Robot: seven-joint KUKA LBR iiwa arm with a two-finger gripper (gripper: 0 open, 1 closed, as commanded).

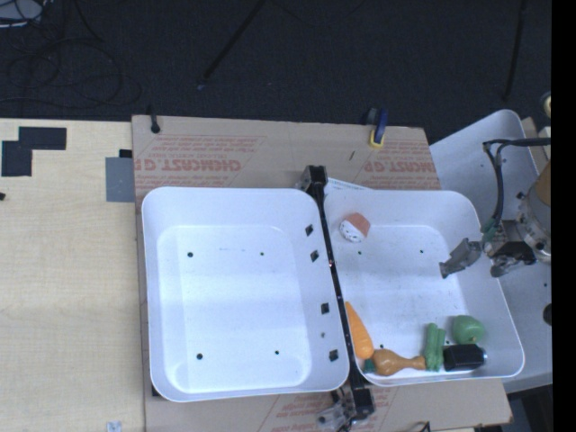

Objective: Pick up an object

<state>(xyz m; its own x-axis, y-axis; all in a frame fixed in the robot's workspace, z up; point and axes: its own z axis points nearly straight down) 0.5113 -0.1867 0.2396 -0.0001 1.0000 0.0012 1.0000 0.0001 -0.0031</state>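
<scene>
Gripper (486,257) hangs over the right bin's (409,241) right side, fingers spread, nothing between them. Along that bin's near wall lie a carrot (359,329), gourd (396,362), green stick (435,346), green lump (468,328) and black block (463,357); a tape roll (354,228) sits near its far left corner. The left bin (171,214) adjoins.

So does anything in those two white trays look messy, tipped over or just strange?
Nothing looks damaged or spilled. The one uneven thing: the toys crowd the right white bin, mostly its near edge: an orange carrot, a yellow-orange gourd, green pieces and a black block.
</scene>
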